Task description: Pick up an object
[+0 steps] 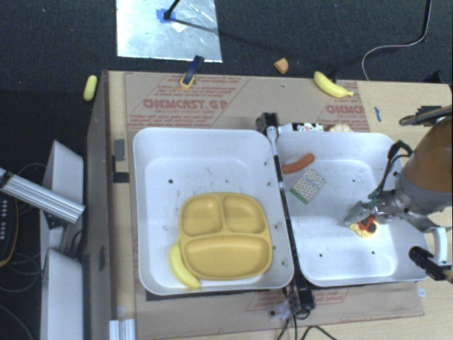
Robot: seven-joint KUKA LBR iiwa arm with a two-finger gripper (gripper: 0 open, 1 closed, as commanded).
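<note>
Even overhead light, soft grainy focus, glare on the foil sheet (168, 18).

Two bins side by side on the bench, the arm reaching in from the right.

In the left bin (152, 161), a divided tray (225, 234) lies toward the front, a banana (181, 268) against its front-left edge. In the right bin (333, 264), a sausage (298, 163) lies at the back-left, a small packet (308, 186) just before it, and the gripper (365, 217) sits at a small toy (367, 226) to the right.
</note>
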